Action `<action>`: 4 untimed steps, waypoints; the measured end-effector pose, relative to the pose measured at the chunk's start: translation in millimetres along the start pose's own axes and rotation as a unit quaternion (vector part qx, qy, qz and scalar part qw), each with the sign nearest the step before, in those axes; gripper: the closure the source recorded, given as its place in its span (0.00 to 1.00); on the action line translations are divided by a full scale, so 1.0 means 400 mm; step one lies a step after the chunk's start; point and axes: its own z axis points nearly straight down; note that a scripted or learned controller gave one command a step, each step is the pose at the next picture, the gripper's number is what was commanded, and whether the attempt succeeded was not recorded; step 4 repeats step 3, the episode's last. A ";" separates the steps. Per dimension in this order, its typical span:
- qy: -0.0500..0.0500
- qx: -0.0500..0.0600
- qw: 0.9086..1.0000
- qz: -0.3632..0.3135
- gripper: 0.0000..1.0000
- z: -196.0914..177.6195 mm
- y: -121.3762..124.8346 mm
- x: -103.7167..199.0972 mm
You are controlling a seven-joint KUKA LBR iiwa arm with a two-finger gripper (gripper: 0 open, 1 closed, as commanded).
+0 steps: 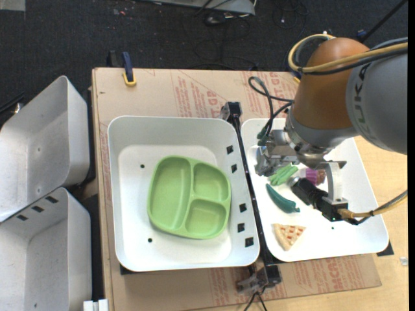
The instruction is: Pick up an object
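Note:
My gripper (297,168) hangs low over the back half of the right bin (363,238), under the arm's orange band. Just beneath it lie a light green pod-shaped toy (283,173) and a small purple piece (316,174), both partly covered by the gripper body. A darker green curved pod (281,199) rests on the bin floor just in front. A toy pizza slice (288,234) sits near the bin's front edge, apart from the gripper. Whether anything is gripped is hidden.
The left bin (123,173) bears a light green divided plate (190,197). A black divider with clips (246,180) runs between the two bins. A black block with a cable (319,199) trails from the gripper over the right bin. White tubs (39,148) stand off the bench at left.

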 end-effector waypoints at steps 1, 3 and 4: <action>0.000 0.001 1.000 0.001 1.00 0.026 -0.061 0.101; -0.001 0.000 1.000 0.003 0.00 0.042 -0.115 0.215; -0.001 0.000 1.000 0.003 0.00 0.042 -0.115 0.215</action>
